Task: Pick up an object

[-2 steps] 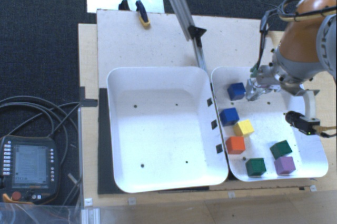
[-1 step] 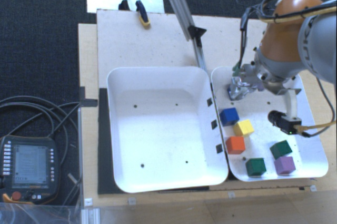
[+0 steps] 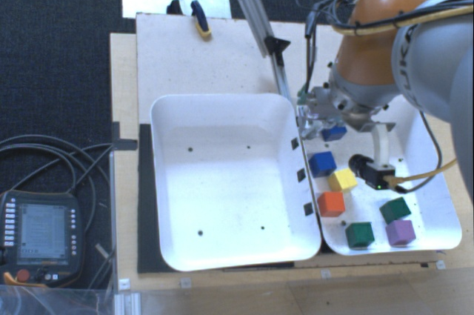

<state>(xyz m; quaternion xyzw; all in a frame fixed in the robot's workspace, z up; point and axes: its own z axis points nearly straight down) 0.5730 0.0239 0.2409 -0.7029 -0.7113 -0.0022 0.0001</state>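
Observation:
My gripper (image 3: 320, 130) hangs over the far left part of the right bin (image 3: 437, 180), close to the wall shared with the left bin. A small blue block (image 3: 335, 133) shows right at its lower edge, partly hidden by it; whether it is held I cannot tell. Below it lie a larger blue block (image 3: 321, 163), a yellow block (image 3: 342, 179) and an orange block (image 3: 331, 203). Near the front rim sit a green block (image 3: 360, 234), a dark green block (image 3: 395, 210) and a purple block (image 3: 401, 232).
The left bin (image 3: 170, 158) adjoins the right one. A slanted metal pole (image 3: 252, 2) crosses above the bins' far edge. A black cable end (image 3: 370, 171) dangles by the yellow block. A teach pendant (image 3: 41, 236) lies at the lower left.

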